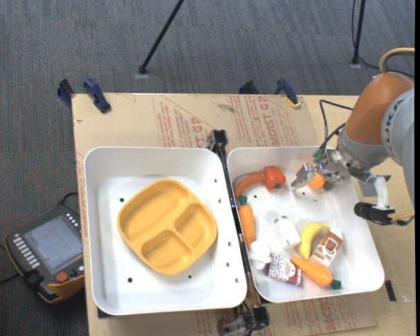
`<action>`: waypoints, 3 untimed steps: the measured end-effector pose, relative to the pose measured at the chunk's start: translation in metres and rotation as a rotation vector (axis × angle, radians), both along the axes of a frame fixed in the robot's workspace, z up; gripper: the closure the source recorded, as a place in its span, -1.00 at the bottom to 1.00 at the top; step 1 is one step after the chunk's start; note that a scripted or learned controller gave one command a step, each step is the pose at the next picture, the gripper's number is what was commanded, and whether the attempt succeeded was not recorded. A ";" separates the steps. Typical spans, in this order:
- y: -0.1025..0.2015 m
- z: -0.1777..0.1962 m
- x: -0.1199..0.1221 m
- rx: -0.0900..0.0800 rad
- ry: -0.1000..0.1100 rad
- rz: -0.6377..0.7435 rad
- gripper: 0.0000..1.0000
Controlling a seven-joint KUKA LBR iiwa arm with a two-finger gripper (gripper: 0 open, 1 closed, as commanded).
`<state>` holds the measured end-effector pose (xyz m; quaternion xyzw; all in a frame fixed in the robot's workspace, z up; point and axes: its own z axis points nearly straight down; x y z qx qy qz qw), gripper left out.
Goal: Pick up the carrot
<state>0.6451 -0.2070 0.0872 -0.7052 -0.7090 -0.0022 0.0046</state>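
gripper [312, 181] above the right bin [367, 257] — fingers clamped on an orange piece [315, 182]

At frame right the gripper [309, 181] grips a small orange piece over the right white bin [367, 254], above two orange carrots [246, 223].

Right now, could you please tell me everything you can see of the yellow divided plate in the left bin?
The yellow divided plate looks like moulded plastic, a rounded square with soft corners and a raised rim. Ridges split it into three compartments: one large and two smaller. It lies flat and right side up, turned at an angle to the bin walls, near the middle of the left bin. It rests on the bin's white floor, with no other object touching it.
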 end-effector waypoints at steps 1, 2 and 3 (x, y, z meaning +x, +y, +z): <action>-0.001 0.010 0.000 -0.005 0.000 0.002 1.00; -0.001 0.010 0.000 -0.003 0.000 0.002 -1.00; 0.007 0.000 -0.019 -0.008 -0.001 -0.008 -1.00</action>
